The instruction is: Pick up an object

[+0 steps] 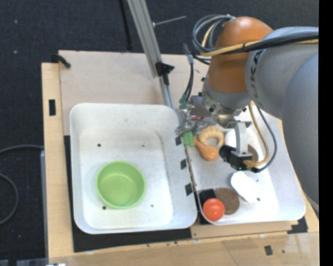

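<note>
The arm's bulk hides the gripper (213,123), so can't tell its grip. Right bin (277,206): croissant-looking pastry (210,136) touching an orange carrot (206,150), smooth red ball (213,209), brown disc (227,199). Left bin: glossy green bowl (121,184).

I see the bench (108,79), a flat tan board with dark floor around it. Two white bins sit right on it, side by side and touching in the middle. The left bin (127,126) is wide and shallow. The right bin (280,195) is partly covered by the arm, so I can only see some of it. A thin silver pole (147,35) leans up from the bench near the bins; I can't quite tell where it is fixed.
</note>
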